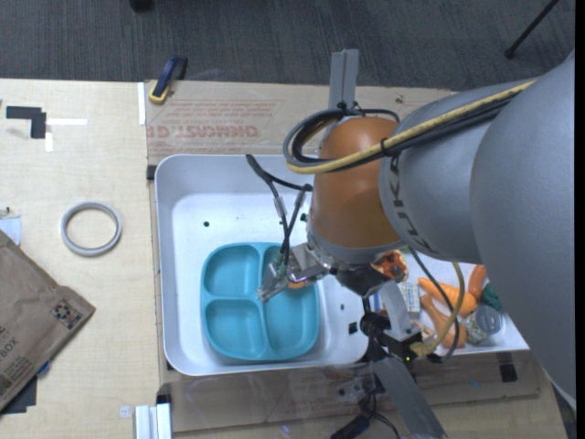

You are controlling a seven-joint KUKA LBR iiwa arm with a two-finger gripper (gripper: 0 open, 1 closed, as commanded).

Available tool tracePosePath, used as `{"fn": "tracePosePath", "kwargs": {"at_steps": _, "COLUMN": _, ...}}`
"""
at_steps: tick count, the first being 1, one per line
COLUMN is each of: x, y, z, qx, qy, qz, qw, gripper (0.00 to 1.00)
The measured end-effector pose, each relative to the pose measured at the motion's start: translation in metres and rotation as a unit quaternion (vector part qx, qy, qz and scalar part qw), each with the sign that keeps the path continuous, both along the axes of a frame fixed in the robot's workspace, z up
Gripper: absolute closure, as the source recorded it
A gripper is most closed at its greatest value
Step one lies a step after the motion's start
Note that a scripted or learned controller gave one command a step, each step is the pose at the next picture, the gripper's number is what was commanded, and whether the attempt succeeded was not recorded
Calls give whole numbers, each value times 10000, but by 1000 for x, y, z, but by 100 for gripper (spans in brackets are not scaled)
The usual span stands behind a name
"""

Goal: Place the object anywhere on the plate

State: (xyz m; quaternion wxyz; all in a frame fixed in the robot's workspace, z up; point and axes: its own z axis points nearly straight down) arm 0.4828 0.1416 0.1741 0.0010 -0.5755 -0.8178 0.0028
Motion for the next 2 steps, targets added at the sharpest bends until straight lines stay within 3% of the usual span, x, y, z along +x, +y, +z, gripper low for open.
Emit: {"fn": "tracePosePath", "kwargs": {"at_steps": 2, "x": 0, "y": 0, "z": 0, "qx": 0, "qy": 0, "qz": 0, "qw": 10000, "gripper": 0}}
